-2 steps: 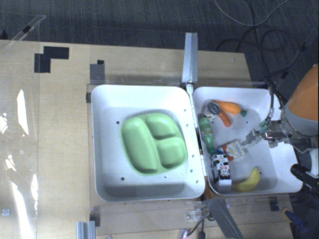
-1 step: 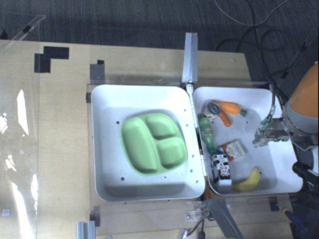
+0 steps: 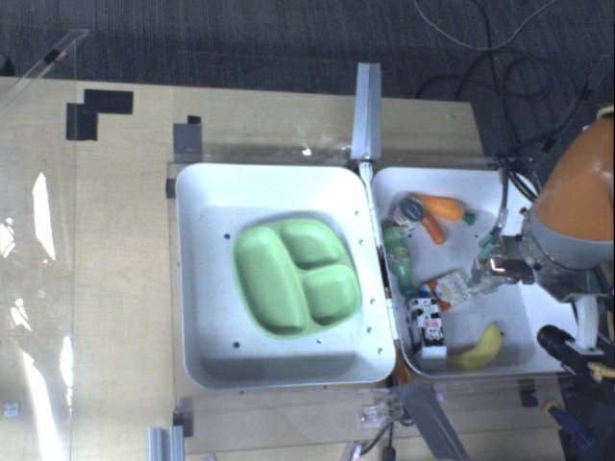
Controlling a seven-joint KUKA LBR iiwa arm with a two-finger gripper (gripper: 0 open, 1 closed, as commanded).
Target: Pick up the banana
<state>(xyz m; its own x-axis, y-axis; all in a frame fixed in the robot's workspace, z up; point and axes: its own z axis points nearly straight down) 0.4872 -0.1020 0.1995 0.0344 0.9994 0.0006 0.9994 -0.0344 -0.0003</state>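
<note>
Right bin (image 3: 452, 182): clutter crowds its left side, with a carrot (image 3: 442, 208), a bottle (image 3: 397, 248) and a small carton (image 3: 427, 323) along the divider wall. The banana (image 3: 479, 348) lies near the front wall, just beside the carton, open above and to its right. Left bin (image 3: 197, 286): a green tray (image 3: 296, 277) fills the middle, with bare floor around it.

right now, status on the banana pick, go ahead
Gripper over right bin, nothing seen held. Banana lying free at front. Small carton beside it.

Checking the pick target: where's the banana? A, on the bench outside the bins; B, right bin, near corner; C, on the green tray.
B: the banana lies in the right bin, at its near edge beside a small box.
</note>
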